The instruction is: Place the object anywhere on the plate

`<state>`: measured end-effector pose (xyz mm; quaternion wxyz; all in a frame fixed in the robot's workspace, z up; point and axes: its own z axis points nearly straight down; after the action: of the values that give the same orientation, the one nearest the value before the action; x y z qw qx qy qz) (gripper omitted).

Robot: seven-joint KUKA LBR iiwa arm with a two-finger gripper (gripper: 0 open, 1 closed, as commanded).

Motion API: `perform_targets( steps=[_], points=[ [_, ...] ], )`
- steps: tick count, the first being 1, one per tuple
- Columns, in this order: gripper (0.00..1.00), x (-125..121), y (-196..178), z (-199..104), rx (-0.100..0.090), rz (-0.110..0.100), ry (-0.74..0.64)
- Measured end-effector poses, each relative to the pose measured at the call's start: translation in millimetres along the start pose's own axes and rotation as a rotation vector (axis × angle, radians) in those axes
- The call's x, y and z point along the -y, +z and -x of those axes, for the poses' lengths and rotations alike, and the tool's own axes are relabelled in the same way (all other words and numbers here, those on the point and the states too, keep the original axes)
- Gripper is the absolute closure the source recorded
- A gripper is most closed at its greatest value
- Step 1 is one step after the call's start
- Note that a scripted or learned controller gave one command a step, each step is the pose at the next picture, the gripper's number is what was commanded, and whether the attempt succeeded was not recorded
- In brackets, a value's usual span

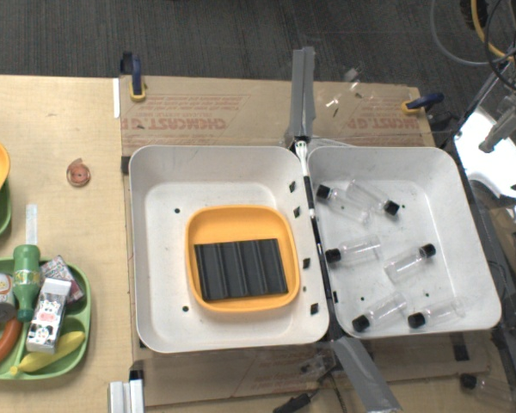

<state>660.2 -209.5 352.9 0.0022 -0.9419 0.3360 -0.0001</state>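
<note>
**A:** Camera view, item one?

**B:** Left bin (155, 188), white and shallow. It holds an orange plate (239, 219), set about in the middle. A dark ribbed slab (240, 268) lies flat on the plate

**A:** Item two?

**B:** Right bin (451, 188), touching the left bin along the shared edge. Six clear vials with black caps lie on their sides in it. Two are near the far left corner: the first vial (339, 195) and the second vial (374, 201), nearly end to end. The third vial (355, 250) and the fourth vial (407, 262) lie mid-bin. The fifth vial (381, 311) and the sixth vial (439, 314) lie by the near wall. All six are apart from the plate, across the bin walls

**A:** The tool?

**B:** A grey piece of the arm (502, 130) shows at the right edge, beyond the right bin and well away from the vials. For the gripper, I cannot tell how far open it is or whether it has hold of anything

**A:** Sundries?

**B:** A green tray (77, 338) of toy food sits on the wooden table (60, 110) to the left, with a green bottle (26, 282) on it. Brown cardboard (215, 114) lies under the bins
</note>
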Motion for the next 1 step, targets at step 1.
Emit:
perform_targets(
  steps=[1],
  points=[
    [0.0,-3.2,-13.9,-2.6,0.0,-0.001,-0.37]
  ],
)
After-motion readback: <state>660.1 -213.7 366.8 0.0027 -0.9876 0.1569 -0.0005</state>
